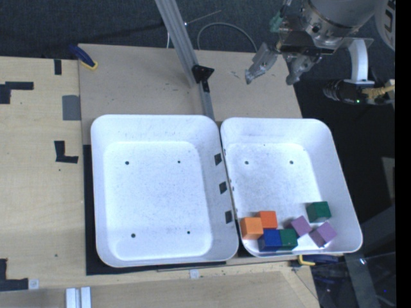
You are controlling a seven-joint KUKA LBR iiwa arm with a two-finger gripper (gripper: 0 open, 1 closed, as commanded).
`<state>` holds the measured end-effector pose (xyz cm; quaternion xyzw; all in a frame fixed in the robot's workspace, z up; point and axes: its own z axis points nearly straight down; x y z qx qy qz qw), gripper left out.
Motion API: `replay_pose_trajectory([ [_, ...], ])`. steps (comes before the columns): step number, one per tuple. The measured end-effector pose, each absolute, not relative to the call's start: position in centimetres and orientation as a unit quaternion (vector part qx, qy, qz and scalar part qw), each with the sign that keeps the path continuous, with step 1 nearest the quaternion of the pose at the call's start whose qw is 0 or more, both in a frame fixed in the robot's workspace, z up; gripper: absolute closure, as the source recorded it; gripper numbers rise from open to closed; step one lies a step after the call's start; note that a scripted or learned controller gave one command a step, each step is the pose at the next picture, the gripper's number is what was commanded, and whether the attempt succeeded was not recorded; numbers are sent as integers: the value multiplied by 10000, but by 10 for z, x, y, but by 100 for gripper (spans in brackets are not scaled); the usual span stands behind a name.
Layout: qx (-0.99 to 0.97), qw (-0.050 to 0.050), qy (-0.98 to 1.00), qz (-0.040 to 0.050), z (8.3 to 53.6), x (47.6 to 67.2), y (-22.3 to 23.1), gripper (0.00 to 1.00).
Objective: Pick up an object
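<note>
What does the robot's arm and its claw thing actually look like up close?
The arm is a rounded grey metal body with an orange band near the top of the view. Below it hangs a darker block of hardware with a small green part on one side. The gripper ends in two slim, pale grey metal fingers that taper toward their tips.

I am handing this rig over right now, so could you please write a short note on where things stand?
Gripper: open, holding nothing, raised above the bench behind the right bin.
Objects: all in the right bin's near corner, namely two orange blocks, blue block, two green blocks, two purple blocks.
Done: nothing picked yet.
Left: descend, grasp one block, lift.
</note>
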<state>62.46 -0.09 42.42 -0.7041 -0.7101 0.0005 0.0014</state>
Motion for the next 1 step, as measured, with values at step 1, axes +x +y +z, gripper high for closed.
replay_pose_trajectory([
  [1, -7077, -23, -7065, -7, 462, 662, -47, 0],
])
